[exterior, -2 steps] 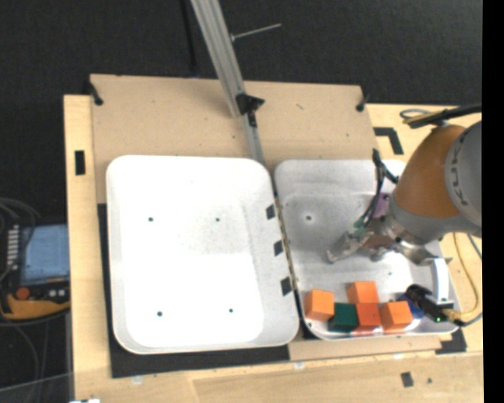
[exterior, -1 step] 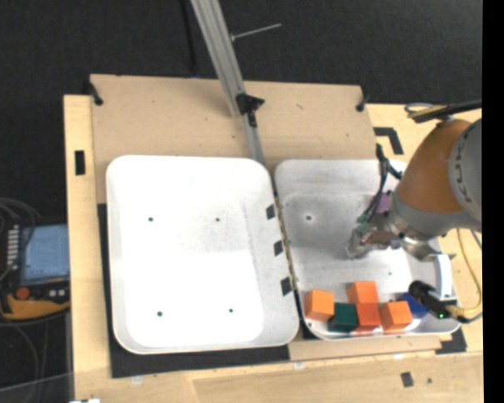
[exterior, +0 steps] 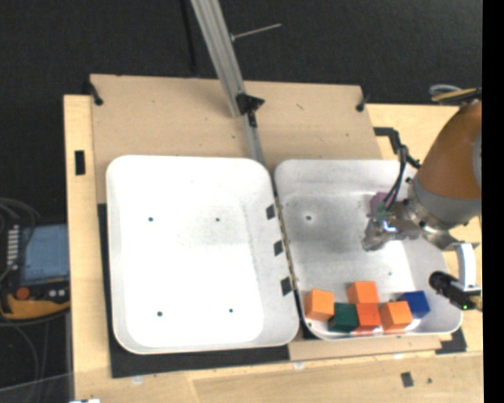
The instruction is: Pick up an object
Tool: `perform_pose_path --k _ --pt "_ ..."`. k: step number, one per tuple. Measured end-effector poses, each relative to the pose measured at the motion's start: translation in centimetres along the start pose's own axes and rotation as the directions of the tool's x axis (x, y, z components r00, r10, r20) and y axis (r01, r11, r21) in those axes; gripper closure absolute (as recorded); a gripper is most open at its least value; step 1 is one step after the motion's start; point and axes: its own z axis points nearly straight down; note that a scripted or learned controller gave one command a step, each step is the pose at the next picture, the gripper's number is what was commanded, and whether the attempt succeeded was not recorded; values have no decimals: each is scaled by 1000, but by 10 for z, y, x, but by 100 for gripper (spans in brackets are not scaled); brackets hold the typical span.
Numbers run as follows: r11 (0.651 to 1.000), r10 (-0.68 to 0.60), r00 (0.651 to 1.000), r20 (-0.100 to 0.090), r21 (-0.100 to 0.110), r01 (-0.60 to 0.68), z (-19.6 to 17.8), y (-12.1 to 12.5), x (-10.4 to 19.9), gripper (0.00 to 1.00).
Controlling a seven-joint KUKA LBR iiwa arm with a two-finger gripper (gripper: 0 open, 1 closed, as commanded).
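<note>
The claw (exterior: 376, 235) hangs over the right bin (exterior: 336, 191); whether it is apart or together, I cannot tell. The blocks (exterior: 365, 307), 4 orange, 1 green, 1 blue, cluster at that bin's near edge.

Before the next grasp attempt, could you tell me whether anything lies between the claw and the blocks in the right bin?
Nothing visible does. The claw hangs over bare floor of the right bin, and the blocks sit clustered along the bin's near edge, with open white floor between the two.
</note>
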Motion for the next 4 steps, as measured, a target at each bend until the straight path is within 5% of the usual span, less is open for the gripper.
perform_pose_path --k 2,4 --pt "1000 -11 1000 0 -1 11 -95 12 6 100" --pt "1000 -12 1000 -3 5 12 -87 10 100 100"
